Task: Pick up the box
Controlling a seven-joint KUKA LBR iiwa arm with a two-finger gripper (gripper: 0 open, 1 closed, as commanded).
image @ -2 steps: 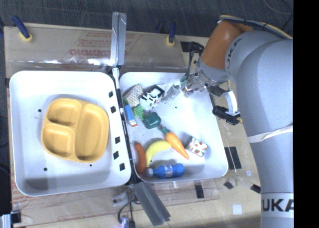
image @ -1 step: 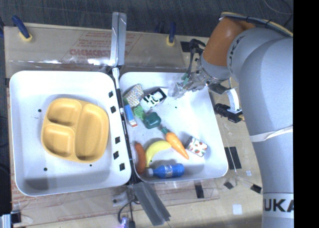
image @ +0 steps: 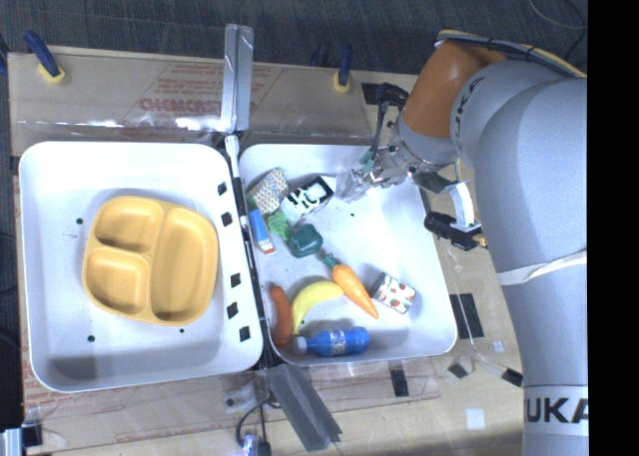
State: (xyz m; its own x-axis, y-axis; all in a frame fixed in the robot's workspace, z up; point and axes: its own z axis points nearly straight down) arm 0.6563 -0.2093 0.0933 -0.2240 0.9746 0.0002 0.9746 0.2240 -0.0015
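Three box-like items lie in the right bin. A small white box with red spots rests near the bin's right front, beside a carrot. A grey-patterned box lies at the back left, with a black-and-white carton next to it. My gripper hangs low over the back of this bin, just right of the black-and-white carton. Nothing shows in its grasp. It is far from the spotted box.
Also in the right bin are a green object, a carrot, a banana, a blue bottle, a red-brown sausage shape and a small blue and red item. A yellow divided tray sits in the left bin.
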